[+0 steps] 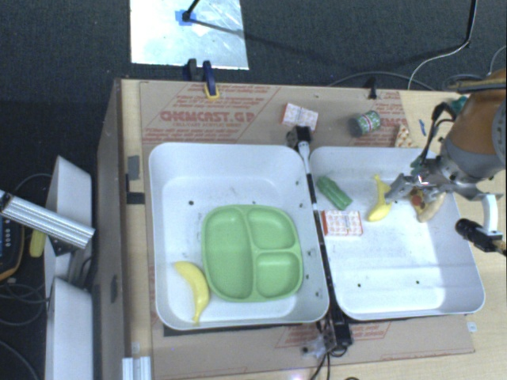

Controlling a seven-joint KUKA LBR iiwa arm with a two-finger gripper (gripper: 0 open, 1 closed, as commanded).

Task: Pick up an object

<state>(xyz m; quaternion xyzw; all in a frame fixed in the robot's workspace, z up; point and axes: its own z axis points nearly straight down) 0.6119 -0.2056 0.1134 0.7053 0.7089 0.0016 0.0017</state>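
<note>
You have the left bin (pixel 170 212) closest to you, along with the right bin (pixel 444 291) beside it; the two touch along a dark clamp strip in the middle. In the left bin lies the green divided plate (pixel 252 252), flat, with three compartments, and a yellow banana (pixel 193 288) resting just beside its lower left edge, touching or nearly so.

Look to the right bin next. The arm (pixel 479 137) reaches in from the right with its orange band above the wrist, and the gripper (pixel 417 182) sits low over the bin's upper right part. You cannot tell from here how its fingers stand. Just left of it lies a second yellow banana (pixel 381 201), near a tan object (pixel 430 205) under the gripper. Further left you see a green block (pixel 334 193) lying at a slant, and below it a small red-and-white card (pixel 343 225).

On the cardboard behind the bins sits a small green can (pixel 367 123).
</note>
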